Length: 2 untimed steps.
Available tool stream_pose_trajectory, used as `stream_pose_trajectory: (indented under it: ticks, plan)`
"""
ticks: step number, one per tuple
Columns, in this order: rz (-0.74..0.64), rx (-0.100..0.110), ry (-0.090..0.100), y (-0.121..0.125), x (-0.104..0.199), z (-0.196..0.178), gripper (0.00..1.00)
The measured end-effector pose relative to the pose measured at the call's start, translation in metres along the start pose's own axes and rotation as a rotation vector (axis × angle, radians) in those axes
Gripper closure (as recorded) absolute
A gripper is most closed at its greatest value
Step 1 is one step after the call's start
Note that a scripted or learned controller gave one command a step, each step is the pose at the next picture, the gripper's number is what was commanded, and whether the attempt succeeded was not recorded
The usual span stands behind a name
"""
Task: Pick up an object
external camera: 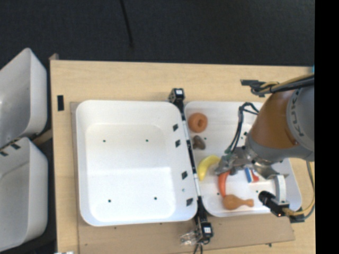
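**Currently: Gripper Low in Right Bin, Over Clustered Items**

Positioned low in right bin [212,110], gripper [229,165] between banana [206,165] and red piece [223,183]. Finger state: cannot tell, hidden under wrist. Nothing visibly gripped. Likely aimed at the cluster, where targets lie closest. Donut [198,121] and brown lump [199,142] near divider; drumstick [236,201] at front wall. Left bin [127,163] alongside.

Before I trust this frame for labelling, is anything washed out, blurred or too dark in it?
Camera view: the left bin is bright, nearly washed out, its floor showing little detail; the floor beyond the bench is very dark; small items such as the brownish lump look soft; the hand is murky under the arm, its outline hard to read.
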<state>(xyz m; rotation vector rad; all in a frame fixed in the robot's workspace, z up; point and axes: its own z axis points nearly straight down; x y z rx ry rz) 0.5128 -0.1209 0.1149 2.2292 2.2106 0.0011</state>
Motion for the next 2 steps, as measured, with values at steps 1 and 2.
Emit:
stream_pose_trajectory:
  ticks: [1,2]
  plan:
    - [-0.019,-0.012,0.002,0.067,0.067,-0.091,1.0]
    - [-0.016,0.001,0.003,0.083,0.124,-0.085,1.0]
